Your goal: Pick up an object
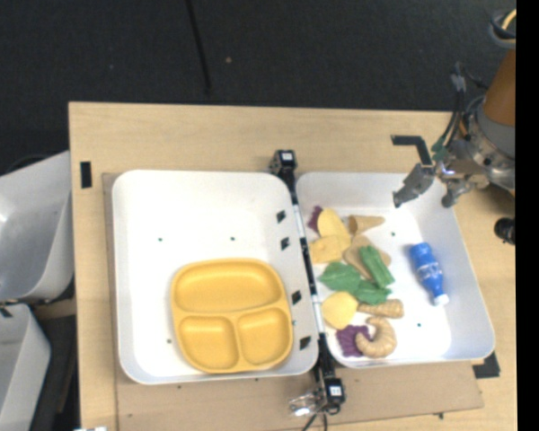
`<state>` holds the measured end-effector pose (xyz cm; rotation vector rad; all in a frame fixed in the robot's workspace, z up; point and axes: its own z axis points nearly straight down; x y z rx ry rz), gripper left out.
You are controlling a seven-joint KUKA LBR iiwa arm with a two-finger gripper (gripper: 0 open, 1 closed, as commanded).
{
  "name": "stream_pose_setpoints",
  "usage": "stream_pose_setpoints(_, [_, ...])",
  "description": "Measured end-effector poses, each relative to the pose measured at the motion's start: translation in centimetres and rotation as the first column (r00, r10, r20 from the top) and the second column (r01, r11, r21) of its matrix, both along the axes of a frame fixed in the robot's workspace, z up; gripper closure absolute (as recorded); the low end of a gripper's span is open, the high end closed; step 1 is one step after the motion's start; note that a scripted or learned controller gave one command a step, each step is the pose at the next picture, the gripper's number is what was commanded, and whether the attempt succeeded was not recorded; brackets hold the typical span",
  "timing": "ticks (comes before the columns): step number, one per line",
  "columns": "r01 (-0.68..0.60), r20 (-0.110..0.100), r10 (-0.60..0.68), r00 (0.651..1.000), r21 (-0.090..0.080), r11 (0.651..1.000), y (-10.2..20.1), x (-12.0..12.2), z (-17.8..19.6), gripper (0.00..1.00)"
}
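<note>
We find the gripper (428,187) over the far right corner of the right bin (467,330), with the arm (494,133) reaching in from the right edge. Its two fingers (410,189) stand spread apart, one to the left and one to the right, and we see nothing between them.

The objects for picking lie nearer in the same bin. A blue bottle (428,272) lies on its side just nearer than the gripper and slightly right of it, clear of the fingers, with its white cap pointing to the near side. Left of the bottle we note a pile of toy food (355,281) against the bin's left wall: yellow pieces, green pieces, a purple piece at the near end and tan pieces (the exact kinds are hard to make out). The pile sits left of and nearer than the gripper, well apart from it.

The left bin (198,205) holds a yellow divided tray (232,314) in its near half, with one large compartment on the far side and two smaller ones on the near side. Both bins rest side by side on the wooden bench (251,133).
</note>
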<state>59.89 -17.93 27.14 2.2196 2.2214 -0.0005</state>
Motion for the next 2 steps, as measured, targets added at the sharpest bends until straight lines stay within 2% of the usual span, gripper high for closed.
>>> stream_pose_setpoints(1, [0.002, -0.012, -0.002, 1.0, 0.005, 1.0, 4.5, -6.3, -9.2, 0.0])
stream_pose_setpoints(2, [-0.011, 0.003, 0.011, 1.0, 0.005, 1.0, 14.2, -2.0, -7.0, 0.0])
